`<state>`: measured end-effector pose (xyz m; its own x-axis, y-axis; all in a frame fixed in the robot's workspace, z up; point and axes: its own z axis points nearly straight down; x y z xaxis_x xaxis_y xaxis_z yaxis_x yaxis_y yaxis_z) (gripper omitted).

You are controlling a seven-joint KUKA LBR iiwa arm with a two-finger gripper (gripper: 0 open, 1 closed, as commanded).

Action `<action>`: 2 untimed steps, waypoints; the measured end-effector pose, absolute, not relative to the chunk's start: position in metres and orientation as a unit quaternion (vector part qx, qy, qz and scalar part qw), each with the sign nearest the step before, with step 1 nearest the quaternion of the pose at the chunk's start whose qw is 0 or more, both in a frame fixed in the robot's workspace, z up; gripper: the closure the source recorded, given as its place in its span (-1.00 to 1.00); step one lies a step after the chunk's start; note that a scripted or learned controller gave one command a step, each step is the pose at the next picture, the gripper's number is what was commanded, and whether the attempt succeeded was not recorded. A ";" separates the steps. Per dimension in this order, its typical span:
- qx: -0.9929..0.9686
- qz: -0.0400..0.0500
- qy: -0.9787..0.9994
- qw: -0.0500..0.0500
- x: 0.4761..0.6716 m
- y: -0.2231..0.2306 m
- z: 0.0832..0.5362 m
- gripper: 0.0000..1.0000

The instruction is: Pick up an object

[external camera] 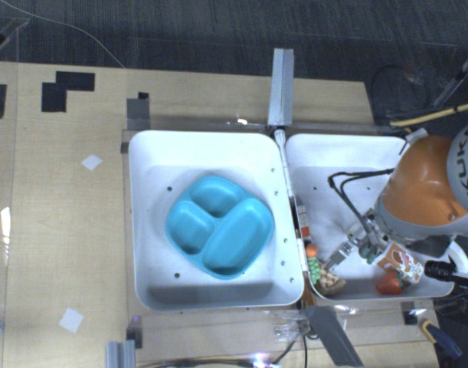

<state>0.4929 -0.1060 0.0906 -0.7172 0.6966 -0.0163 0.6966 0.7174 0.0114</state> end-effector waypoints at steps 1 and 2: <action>0.216 0.000 0.976 0.005 0.497 -0.129 0.178 -1.00; 0.256 0.000 0.967 0.005 0.489 -0.156 0.236 -1.00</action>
